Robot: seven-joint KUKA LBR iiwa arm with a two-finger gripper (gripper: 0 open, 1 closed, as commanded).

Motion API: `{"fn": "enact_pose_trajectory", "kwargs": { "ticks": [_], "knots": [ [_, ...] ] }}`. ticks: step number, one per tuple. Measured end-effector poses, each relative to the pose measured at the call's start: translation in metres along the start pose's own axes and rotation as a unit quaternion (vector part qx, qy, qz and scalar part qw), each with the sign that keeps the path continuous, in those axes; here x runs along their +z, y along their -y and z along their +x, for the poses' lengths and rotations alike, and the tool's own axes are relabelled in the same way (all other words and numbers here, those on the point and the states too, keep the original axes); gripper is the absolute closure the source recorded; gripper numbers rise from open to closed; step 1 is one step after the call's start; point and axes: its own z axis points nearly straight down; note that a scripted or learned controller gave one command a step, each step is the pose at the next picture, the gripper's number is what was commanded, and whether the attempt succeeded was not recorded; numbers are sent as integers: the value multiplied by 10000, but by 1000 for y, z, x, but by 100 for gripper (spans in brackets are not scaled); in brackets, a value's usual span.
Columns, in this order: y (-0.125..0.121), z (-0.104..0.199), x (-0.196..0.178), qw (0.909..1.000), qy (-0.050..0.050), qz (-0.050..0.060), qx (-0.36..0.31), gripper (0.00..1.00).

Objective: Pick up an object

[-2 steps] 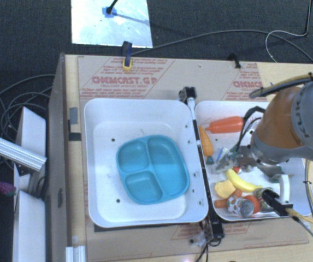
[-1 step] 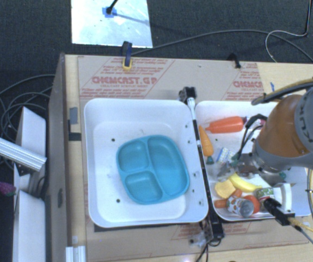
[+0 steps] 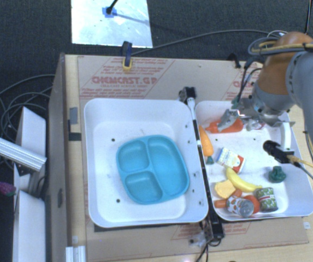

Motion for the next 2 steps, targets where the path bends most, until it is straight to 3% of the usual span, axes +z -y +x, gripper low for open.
{"fn": "enact_pose_trajectory", "kwargs": {
  "ticks": [1, 2],
  "knots": [
    [67, -11, 54, 10000, -6, 26, 16, 0],
    [118, 3, 53, 10000, -7, 22, 19, 0]
  ]
}}
